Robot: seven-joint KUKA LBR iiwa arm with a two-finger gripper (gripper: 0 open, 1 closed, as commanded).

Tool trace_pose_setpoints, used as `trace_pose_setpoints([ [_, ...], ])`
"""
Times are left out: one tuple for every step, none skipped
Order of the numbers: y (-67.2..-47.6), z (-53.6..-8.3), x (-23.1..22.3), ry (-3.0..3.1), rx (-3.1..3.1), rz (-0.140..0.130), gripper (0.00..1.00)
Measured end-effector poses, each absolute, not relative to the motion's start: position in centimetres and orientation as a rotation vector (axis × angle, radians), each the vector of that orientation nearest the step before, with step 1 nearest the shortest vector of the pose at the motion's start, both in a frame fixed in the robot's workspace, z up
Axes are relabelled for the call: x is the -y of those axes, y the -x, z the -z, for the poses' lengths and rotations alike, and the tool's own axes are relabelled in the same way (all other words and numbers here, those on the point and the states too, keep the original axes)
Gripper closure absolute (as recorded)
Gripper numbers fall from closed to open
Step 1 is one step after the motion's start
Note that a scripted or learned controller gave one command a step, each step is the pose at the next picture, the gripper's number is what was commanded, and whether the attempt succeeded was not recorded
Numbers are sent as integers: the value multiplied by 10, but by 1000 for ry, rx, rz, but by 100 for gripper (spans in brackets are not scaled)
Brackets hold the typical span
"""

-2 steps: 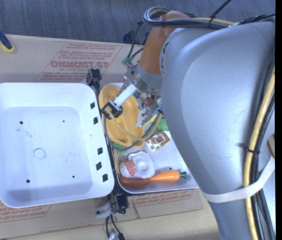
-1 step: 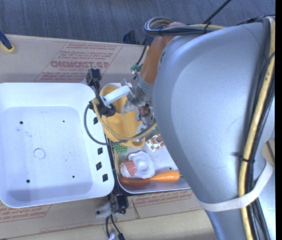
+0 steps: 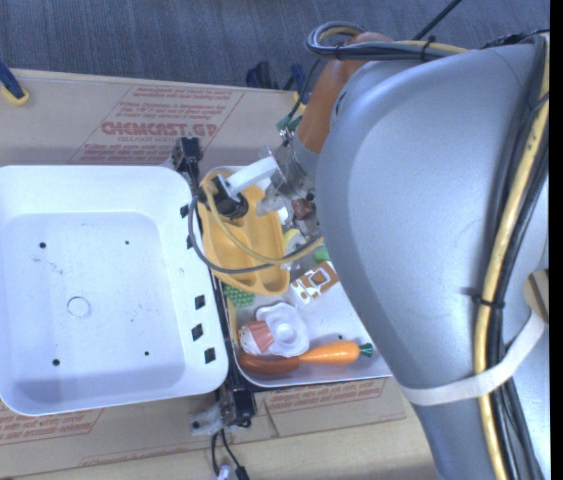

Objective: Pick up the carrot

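carrot [image 3: 333, 353] lies in rt bin [image 3: 306, 376]; gripper [image 3: 261, 200] prob. over yellow item, grip state unclear.

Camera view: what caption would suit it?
Grey arm hangs over the right bin, where a carrot lies.

Two bins side by side on bench [image 3: 111, 118]: left bin [image 3: 21, 298], right bin [image 3: 361, 363] largely under arm [image 3: 431, 198] reaching in from right. In right bin: carrot [image 3: 329, 353] lying crosswise near front edge, tip toward left; small lidded cup [image 3: 273, 334] just behind, touching it; patterned packet [image 3: 314, 281] further back; banana-shaped item [image 3: 246, 243] behind that, below wrist.
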State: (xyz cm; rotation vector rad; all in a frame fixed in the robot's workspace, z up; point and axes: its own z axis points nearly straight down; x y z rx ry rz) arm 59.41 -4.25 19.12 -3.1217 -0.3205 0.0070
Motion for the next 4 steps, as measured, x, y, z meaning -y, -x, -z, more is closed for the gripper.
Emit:
trace_pose_setpoints([
  [-626, -191, 58, 3118, 355, -7, 0],
  [-586, -108, 89, 3114, 403, 2, 0],
  [-586, -118, 89, 3110, 412, -5, 100],
  [-616, -253, 129, 3072, 646, -3, 100],
])
